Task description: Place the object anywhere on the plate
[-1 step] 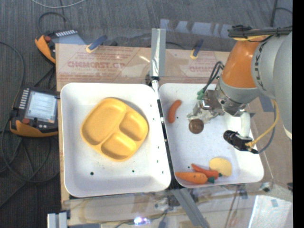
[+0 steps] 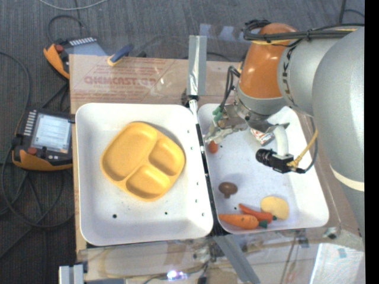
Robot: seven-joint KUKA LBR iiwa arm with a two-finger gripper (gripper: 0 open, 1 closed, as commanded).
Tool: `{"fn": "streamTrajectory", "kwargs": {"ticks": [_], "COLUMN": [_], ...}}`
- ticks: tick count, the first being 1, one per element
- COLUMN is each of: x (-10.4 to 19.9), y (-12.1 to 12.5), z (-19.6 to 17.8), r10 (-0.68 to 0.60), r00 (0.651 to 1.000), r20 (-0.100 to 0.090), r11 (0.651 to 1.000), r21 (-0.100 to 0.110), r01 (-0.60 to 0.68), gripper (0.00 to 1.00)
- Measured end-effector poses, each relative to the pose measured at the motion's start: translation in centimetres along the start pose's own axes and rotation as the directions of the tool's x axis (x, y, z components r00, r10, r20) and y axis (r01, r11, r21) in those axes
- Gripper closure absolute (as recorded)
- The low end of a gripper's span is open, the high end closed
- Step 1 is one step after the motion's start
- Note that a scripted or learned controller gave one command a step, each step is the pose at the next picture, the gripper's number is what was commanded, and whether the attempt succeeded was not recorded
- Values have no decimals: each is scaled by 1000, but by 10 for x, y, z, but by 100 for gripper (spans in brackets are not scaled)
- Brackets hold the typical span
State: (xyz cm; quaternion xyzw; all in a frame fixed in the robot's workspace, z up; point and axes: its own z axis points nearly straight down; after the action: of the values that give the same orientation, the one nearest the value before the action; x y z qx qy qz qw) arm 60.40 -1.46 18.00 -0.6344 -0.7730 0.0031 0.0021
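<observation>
Here, gripper above right bin

A robotics laboratory or test cell is indicated. An industrial arm with an orange band is mounted at 3 o'clock over a bench on which two shallow white bins are set side by side. A teach pendant with a lit screen is laid at 9 o'clock on grey carpet, where loose black cables are trailed. A cardboard sheet is placed at 11 o'clock, and toy food is scattered at 5 o'clock.
</observation>
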Motion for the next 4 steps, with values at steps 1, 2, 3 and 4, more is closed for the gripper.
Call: {"fn": "streamTrajectory", "kwargs": {"ticks": [1,2,3,4], "x": [54,95,151,151], "y": [27,70,88,88], "z": [-62,-49,-63,-63], "r10": [-136,-242,-543,-543], "r00": [991,970,840,840], "r20": [2,3,4,4], "r11": [991,970,840,840], "r21": [-1,-1,-2,-2], "r01": [136,242,543,543], "gripper": [100,100,100,0]}}
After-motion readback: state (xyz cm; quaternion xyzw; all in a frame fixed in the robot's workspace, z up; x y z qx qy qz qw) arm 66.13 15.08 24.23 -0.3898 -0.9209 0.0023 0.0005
